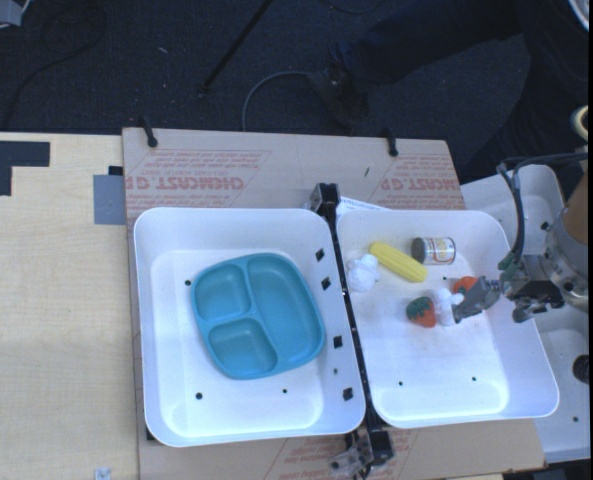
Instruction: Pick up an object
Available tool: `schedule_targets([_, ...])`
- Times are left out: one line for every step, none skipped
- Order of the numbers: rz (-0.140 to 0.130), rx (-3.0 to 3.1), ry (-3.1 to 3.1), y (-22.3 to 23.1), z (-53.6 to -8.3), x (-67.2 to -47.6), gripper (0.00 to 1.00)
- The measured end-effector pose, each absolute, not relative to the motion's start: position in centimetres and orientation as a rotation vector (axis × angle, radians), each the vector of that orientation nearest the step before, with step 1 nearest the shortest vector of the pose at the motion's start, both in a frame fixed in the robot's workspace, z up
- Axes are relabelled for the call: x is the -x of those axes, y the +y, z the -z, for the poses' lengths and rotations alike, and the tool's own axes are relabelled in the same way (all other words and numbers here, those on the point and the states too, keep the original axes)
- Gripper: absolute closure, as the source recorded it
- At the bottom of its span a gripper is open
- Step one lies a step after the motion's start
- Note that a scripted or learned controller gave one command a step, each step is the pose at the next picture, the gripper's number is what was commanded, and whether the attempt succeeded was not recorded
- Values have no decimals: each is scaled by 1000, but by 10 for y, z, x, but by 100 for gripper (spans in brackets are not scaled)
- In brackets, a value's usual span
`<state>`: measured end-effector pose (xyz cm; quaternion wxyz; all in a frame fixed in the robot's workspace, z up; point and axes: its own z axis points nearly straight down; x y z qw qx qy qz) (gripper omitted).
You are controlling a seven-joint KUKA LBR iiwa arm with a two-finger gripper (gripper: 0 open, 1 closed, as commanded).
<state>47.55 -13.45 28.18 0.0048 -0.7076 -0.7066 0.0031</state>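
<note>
My gripper point(479, 299) reaches in from the right, low over the right bin point(456, 388), at its right-middle part. Its tip is right beside a small white and orange object point(454, 290) and a green and red toy point(422, 311), which looks like a strawberry. A yellow corn cob point(397, 262) lies further back, with a small can point(434, 250) on its side next to it. A white lumpy object point(361, 272) rests against the bin's left wall. I see nothing lifted off the bin floor.
The left bin point(171, 388) holds a blue divided plate point(256, 313). A black divider point(338, 308) runs between the two bins. Cardboard point(236, 173) lies under and behind the bins. The arm's cables point(516, 218) hang at the right.
</note>
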Motion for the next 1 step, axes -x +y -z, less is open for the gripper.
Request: schedule_targets([-3,2219,-2219,-135,-285,-477,0])
